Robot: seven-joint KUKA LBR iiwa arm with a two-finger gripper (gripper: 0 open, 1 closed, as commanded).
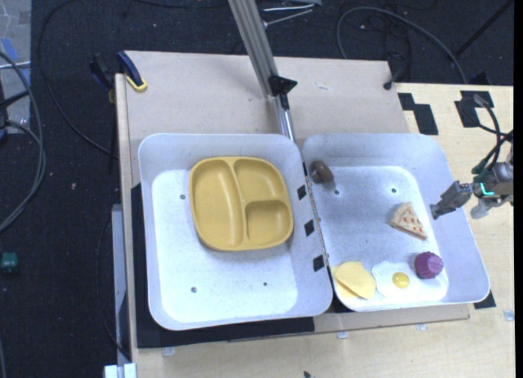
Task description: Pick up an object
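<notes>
The right bin (368,152) holds several toy foods. A small brown piece (323,173) lies at its far left corner. A tan wedge like a pizza slice (409,220) rests toward the right side. Along the near edge lie a purple piece (428,265), a fried egg (395,277) and a yellow slice (354,279). My gripper (450,202) hangs over the right rim of this bin, just right of the tan wedge and apart from it. Nothing shows in its grasp.
The left bin (163,286) carries a yellow divided plate (242,202). A slanted metal pole (255,33) rises from the seam between the bins at the back. A blue and yellow clamp (131,73) sits at the bench's far left corner.
</notes>
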